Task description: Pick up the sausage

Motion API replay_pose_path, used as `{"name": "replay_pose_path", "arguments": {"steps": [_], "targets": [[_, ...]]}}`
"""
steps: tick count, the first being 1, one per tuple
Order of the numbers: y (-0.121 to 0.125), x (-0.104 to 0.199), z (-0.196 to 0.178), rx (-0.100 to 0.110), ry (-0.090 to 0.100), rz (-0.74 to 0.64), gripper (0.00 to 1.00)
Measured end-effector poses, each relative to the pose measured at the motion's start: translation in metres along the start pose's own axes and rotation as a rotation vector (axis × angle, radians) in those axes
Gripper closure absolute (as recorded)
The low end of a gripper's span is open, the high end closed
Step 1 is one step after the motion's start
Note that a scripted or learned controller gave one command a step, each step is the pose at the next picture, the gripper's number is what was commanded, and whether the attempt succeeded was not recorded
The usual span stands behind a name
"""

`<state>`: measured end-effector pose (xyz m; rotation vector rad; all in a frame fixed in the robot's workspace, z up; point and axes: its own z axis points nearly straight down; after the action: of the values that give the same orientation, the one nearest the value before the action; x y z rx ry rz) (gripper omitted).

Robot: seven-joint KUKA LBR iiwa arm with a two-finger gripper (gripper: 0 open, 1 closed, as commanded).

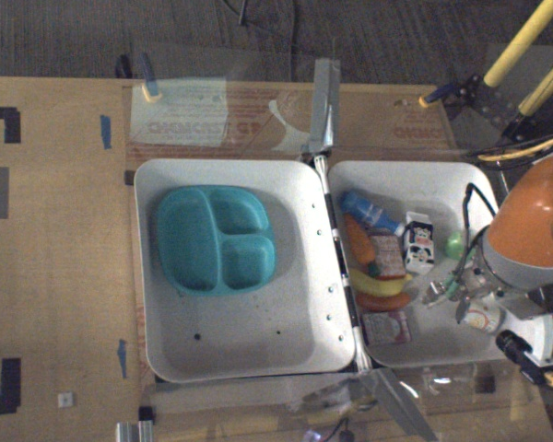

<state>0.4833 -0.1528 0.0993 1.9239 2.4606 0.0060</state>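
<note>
The sausage (387, 302) looks like a reddish curved piece low in the right bin (442, 175), tucked against the underside of a yellow banana (380, 284). My gripper (449, 302) hangs over the same bin, to the right of the sausage and apart from it. Its two metal fingers (435, 293) stand open with nothing between them. The grey arm with its orange band (533, 221) comes in from the right and covers the bin's right side.
Around the sausage lie an orange carrot-like piece (358, 239), a brown packet (387, 252), a blue bottle (369, 212), a small milk carton (419, 243), a green item (454, 244) and a flat packet (387, 327). The left bin (166, 339) holds a teal divided plate (216, 238).
</note>
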Motion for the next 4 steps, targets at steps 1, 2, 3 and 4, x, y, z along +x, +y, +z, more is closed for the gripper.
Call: {"name": "replay_pose_path", "arguments": {"steps": [1,2,3,4], "targets": [[-0.018,-0.060,0.009,0.009,0.010,-0.246,1.00],[-0.003,-0.030,0.010,0.004,0.005,-0.452,1.00],[0.001,0.010,-0.060,0.010,0.011,-0.257,1.00],[0.002,0.009,-0.070,0.006,0.008,-0.256,1.00]]}}
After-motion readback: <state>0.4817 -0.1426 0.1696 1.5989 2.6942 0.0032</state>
